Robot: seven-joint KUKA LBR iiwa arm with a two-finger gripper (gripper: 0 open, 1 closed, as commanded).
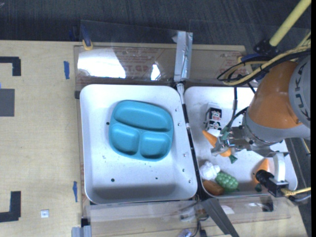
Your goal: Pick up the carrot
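The small orange plastic carrot (211,138) lies slanted, just left of the hand (226,147); grip state unclear.

Readable markings: one partial brand

At the right edge of the frame, the grey arm (302,90) bears large dark letters "UK", cut off by the edge.

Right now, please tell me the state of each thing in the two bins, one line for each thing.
carrot: lying in the right bin, under the gripper.
blue divided plate: flat in the left bin, nothing on it.
cow figure: near the right bin's back.
white item: on the right bin's front floor.
green bumpy item: beside the white item.
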